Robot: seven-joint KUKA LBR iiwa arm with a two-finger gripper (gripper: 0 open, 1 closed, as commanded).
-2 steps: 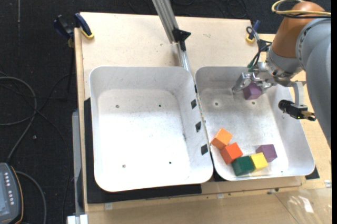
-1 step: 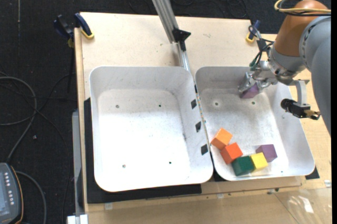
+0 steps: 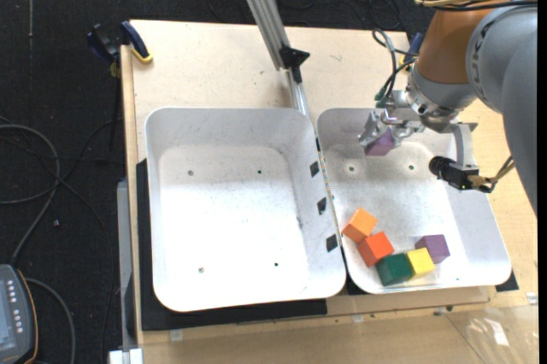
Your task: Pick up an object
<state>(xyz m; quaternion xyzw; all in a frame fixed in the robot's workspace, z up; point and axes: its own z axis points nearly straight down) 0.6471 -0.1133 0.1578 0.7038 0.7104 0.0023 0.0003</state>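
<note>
The gripper (image 3: 382, 132) is hanging over the far end of the right bin (image 3: 479, 208), its fingers closing on a purple block (image 3: 379, 143) that is showing between them. 5 other blocks are sitting clustered at the near end: 2 orange blocks (image 3: 368, 236), a green block (image 3: 394, 269), a yellow block (image 3: 420, 261) and a second purple block (image 3: 436, 247). The held block is looking small, light and rigid, best pinched across 2 flat opposite faces.

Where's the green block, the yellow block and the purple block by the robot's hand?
green block (image 3: 394, 269), camera view, on its top face.
yellow block (image 3: 420, 261), camera view, on its top face.
purple block (image 3: 380, 143) at the gripper (image 3: 377, 130), camera view, on its visible side.
</note>
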